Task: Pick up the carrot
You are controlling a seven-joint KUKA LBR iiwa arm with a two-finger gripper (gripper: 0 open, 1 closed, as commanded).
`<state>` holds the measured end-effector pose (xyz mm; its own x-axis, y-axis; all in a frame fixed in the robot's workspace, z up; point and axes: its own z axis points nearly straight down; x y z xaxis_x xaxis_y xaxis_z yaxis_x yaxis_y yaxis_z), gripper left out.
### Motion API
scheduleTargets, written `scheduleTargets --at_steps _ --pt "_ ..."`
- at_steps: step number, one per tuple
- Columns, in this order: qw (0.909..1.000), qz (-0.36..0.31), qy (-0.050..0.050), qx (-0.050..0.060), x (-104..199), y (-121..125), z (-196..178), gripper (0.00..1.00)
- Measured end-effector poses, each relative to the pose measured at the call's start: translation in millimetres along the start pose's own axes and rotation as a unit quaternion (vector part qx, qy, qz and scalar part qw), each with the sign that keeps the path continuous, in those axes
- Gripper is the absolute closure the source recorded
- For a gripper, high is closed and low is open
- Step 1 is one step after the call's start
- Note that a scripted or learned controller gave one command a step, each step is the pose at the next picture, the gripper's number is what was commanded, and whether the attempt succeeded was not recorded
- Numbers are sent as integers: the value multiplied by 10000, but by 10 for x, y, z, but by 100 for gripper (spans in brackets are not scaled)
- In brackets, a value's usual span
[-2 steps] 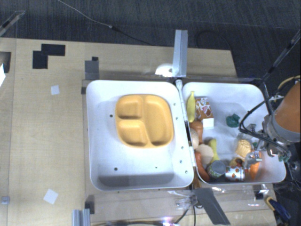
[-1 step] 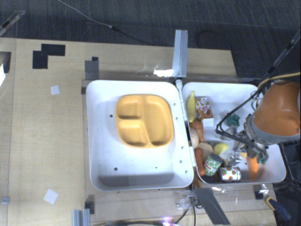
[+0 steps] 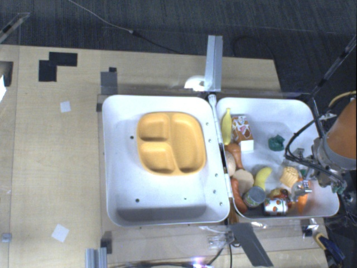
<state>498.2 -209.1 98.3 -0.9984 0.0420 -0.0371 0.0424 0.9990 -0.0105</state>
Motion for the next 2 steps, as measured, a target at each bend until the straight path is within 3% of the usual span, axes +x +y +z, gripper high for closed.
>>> scheduleTargets --at_steps 1,2 --pt "9996 273 8 7 23 395 1 0" --pt "9980 625 17 16 36 477 5 0"
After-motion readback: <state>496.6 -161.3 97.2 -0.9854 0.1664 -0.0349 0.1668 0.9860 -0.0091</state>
